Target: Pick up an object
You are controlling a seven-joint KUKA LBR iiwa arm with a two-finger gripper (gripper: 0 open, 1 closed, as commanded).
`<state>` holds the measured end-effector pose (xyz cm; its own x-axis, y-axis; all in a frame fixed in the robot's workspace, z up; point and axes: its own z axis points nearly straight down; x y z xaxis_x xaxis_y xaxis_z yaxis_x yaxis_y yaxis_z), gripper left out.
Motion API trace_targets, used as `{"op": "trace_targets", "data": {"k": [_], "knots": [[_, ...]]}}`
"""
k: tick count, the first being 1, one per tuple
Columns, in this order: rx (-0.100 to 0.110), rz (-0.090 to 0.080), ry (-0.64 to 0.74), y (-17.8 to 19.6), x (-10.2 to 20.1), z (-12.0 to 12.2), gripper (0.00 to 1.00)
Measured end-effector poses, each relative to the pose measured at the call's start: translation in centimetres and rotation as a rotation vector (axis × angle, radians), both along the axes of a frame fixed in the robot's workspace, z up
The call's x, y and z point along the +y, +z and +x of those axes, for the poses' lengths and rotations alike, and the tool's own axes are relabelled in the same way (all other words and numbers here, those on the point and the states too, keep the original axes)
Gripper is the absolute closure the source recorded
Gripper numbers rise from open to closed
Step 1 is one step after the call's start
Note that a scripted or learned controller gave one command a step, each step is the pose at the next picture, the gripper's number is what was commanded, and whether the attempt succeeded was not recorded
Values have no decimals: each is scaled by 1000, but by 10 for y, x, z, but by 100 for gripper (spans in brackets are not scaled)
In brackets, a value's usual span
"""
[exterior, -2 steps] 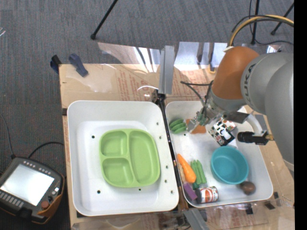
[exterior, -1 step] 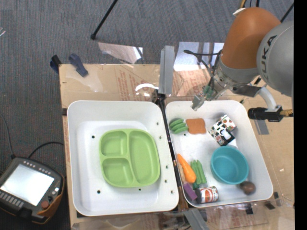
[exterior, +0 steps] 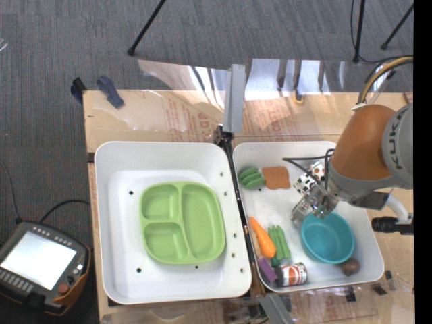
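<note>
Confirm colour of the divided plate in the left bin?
Light green divided plate, seen clearly in the camera view.

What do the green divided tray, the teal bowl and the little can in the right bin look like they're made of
Green divided tray: likely molded plastic, with a matte, even color and soft rounded compartment edges.
Teal bowl: probably plastic too, with a smooth, uniform color and a slight sheen at the rim.
Little can: looks like metal or a toy imitation, with a light end and a red label; too small to tell.
</note>
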<state>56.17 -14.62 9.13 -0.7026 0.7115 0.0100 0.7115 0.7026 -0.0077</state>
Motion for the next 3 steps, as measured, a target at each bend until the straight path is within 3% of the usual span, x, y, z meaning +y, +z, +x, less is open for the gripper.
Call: {"op": "trace_targets", "data": {"k": [1, 2, 3], "knots": [[-9, 0, -57, -5, 10, -22, 100], [-10, -1, -59, -5, 9, -22, 0], [-13, -2, -188, -3, 22, 78, 0]]}}
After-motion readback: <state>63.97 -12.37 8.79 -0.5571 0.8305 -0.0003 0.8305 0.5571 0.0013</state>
